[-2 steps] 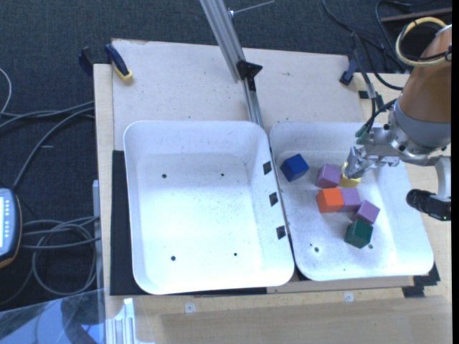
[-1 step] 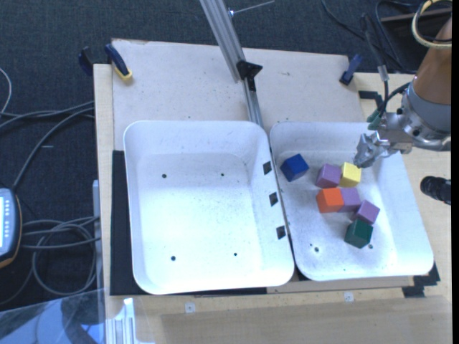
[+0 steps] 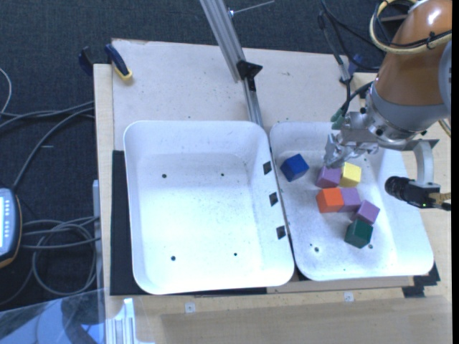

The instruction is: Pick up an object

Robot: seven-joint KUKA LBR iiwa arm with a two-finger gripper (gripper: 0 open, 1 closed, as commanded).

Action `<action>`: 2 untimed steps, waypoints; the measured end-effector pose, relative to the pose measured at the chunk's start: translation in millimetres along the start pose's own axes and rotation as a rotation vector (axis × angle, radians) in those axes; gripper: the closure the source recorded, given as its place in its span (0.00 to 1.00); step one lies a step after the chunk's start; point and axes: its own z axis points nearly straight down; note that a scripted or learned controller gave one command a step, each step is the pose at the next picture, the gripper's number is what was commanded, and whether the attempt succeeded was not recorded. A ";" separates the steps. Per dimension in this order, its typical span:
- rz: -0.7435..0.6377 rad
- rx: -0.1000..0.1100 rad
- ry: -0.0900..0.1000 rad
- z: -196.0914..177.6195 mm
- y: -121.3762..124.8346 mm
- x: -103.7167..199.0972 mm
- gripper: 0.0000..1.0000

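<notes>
Nearest you, at the bottom of the camera view, the worktop (image 3: 215,314) shows its pale front edge, and on it sit the left bin (image 3: 143,192) and the right bin (image 3: 401,256) side by side. Look into the right bin: a blue cube (image 3: 294,167) lies apart near the divider, and a tight cluster holds a purple cube (image 3: 329,176), a yellow cube (image 3: 351,173), an orange cube (image 3: 330,200), two lighter purple cubes (image 3: 368,211) and a green cube (image 3: 358,233).

Your claw (image 3: 338,149) hangs just above the purple and yellow cubes, at the cluster's far edge. You cannot tell from here whether it is open or closed, and nothing shows between its tips.

I judge this to be the approach step, with no grasp made. Next you need a straight descent onto one cube, likely the purple one, without nudging its touching neighbours.

Being a cube, it has no long axis; its faces sit slightly turned against the bin's walls.
</notes>
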 end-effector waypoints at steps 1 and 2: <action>0.001 0.003 0.000 14.1 -12.2 49.7 1.00; 0.002 0.000 -0.002 20.2 -6.0 95.3 1.00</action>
